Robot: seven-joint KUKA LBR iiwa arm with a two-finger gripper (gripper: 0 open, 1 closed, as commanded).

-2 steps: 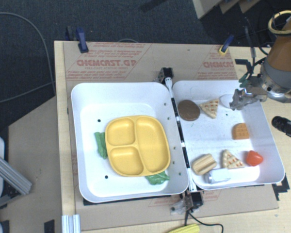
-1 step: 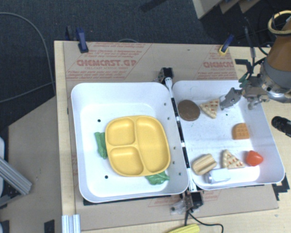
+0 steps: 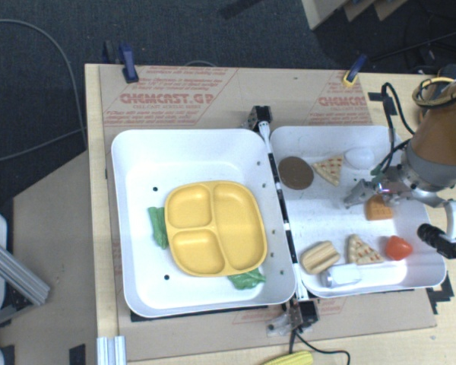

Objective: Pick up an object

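Orange block (image 3: 379, 210) — half-hidden (blurred) beneath claw (image 3: 368, 194)

Arm (image 3: 441, 139) is cut off by the right edge. Gripper (image 3: 376, 192) tips too blurry to read, covering part of the orange block (image 3: 379, 211). Green bits (image 3: 159, 226) mostly tucked under the yellow plate (image 3: 215, 227).

A bench (image 3: 213, 90) topped with brown printed cardboard is carrying two shallow white bins side by side, their inner walls touching along the middle. The left bin (image 3: 137, 226) is sitting toward the front-left of the board, and the right bin (image 3: 319, 139) is lying just beside it. A blue clamp (image 3: 127, 61) is gripping the bench's far edge on the left, and another clamp (image 3: 354, 69) is gripping that edge farther right.
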